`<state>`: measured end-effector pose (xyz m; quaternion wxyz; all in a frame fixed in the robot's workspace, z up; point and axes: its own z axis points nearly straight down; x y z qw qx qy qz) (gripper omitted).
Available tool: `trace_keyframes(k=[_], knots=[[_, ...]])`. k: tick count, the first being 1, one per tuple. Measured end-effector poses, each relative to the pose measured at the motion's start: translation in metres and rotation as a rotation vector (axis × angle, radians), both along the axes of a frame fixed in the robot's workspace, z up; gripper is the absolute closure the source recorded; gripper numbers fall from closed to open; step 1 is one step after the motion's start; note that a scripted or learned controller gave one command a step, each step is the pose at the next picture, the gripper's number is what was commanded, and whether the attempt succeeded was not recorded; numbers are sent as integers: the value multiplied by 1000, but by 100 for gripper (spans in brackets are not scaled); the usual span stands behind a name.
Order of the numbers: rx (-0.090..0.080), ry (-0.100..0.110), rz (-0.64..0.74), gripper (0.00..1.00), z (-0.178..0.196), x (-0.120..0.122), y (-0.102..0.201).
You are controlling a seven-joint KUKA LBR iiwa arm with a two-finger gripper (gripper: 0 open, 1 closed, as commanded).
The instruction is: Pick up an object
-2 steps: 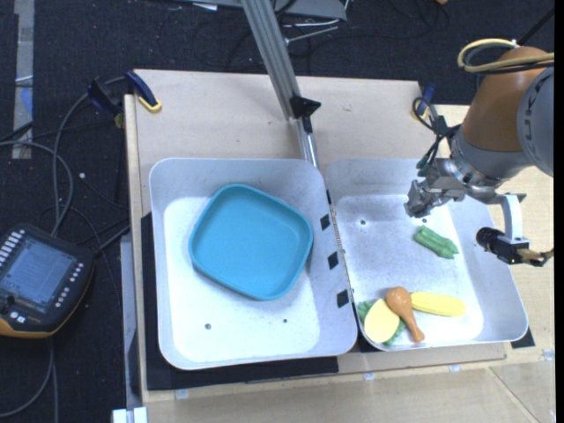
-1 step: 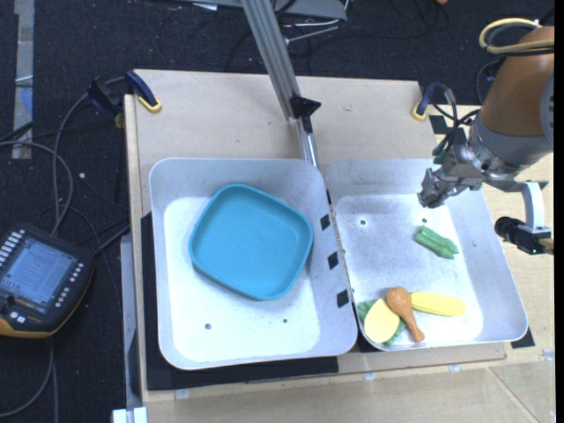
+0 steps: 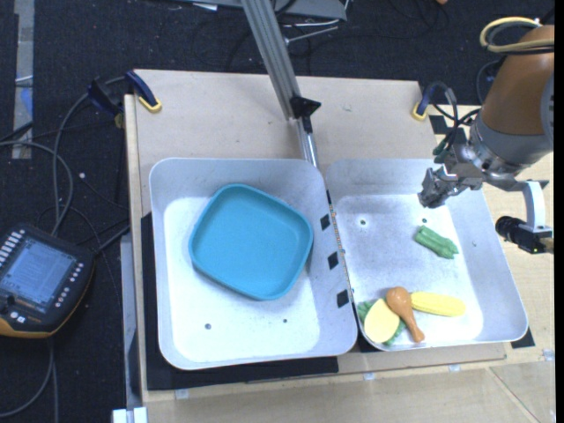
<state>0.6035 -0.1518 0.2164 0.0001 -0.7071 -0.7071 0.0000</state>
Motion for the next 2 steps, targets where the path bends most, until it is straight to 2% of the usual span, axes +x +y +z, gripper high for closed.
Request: trace_keyframes(k=[1, 2], knots=[[1, -1, 4, 100, 3, 21, 49], [1, -1, 5, 100, 14, 27, 109]])
